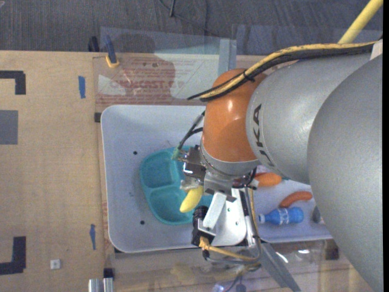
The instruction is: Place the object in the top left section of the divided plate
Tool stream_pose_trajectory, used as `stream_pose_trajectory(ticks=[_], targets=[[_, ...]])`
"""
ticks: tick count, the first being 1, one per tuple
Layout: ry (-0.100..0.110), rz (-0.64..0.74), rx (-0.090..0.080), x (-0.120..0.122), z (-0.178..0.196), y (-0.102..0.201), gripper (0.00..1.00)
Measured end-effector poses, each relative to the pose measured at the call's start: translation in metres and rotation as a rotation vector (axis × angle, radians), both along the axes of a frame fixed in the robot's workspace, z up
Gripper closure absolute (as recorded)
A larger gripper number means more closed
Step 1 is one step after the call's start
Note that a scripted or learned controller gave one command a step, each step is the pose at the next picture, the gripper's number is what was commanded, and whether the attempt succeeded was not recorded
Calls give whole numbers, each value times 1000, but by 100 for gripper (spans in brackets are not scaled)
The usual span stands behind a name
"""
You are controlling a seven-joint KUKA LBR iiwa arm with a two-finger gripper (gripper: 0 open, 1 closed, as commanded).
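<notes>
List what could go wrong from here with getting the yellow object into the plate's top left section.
1. The yellow object sits at the lower right edge of the teal divided plate, near a lower compartment; released here, it would likely miss the top left section.
2. The arm's wrist covers much of the plate's right side, so the grasp cannot be confirmed; the object may slip.
3. The orange object and blue bottle lie close by and could get knocked.

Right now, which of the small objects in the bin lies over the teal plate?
The yellow banana; it overlaps the teal divided plate, while the orange items and the blue bottle lie right of the arm.
</notes>
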State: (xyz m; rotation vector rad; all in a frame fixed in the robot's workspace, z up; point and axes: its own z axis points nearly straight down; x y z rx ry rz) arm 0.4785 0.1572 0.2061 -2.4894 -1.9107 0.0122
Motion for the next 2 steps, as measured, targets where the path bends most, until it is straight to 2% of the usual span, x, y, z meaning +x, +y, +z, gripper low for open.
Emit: stream_pose_trajectory(ticks=[1, 2], targets=[[-1, 0, 0, 0, 0, 0, 0], [-4, 134, 3, 0, -104, -16, 0]])
